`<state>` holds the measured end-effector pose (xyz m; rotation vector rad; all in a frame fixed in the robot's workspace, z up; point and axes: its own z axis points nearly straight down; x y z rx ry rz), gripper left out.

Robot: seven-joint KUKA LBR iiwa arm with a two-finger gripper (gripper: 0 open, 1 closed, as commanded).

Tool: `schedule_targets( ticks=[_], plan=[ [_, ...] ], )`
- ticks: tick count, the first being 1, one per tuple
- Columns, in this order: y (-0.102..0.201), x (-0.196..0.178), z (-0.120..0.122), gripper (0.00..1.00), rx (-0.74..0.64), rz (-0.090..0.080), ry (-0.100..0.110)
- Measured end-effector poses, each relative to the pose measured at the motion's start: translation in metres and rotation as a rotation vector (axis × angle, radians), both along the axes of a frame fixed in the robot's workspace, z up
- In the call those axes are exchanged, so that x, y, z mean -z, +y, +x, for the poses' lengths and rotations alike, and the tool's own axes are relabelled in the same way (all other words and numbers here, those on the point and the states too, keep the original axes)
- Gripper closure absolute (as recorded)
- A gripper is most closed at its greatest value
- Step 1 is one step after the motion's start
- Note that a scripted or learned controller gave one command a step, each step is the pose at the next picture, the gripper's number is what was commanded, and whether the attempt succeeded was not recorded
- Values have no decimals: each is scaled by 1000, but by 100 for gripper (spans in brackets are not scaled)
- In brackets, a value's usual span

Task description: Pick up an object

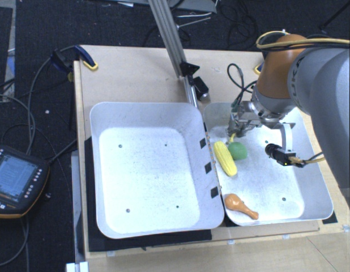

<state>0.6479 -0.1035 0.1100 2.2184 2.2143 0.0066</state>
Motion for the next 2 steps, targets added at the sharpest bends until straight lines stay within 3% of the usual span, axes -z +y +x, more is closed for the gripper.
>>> schedule_targets(
  ticks=[2],
  plan=[
    [-8,-100,10,100,-2,1,3]
  ],
)
